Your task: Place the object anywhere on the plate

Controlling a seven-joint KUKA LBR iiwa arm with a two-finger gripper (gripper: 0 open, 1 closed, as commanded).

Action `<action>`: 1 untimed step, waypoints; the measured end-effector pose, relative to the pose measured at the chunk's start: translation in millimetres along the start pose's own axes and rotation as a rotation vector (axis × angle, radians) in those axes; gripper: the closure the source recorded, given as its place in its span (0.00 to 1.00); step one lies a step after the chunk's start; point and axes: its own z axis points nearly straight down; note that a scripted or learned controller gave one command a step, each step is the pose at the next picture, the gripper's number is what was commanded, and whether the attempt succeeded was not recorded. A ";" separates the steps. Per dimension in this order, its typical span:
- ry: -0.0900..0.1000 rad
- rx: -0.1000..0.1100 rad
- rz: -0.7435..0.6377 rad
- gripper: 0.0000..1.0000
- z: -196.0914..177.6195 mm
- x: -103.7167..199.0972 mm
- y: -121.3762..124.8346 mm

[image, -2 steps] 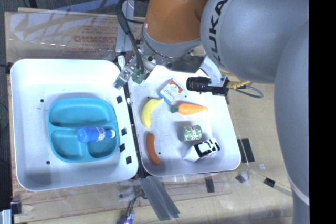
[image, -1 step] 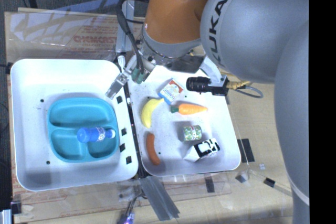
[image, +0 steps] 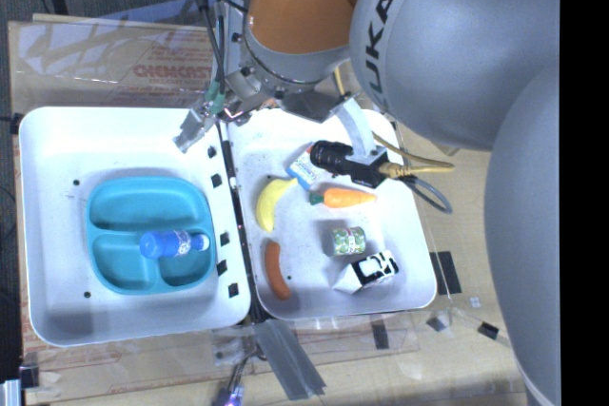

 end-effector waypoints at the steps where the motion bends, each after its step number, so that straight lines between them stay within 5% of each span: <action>1: 0.001 0.001 0.028 0.00 -0.4 46.2 -37.3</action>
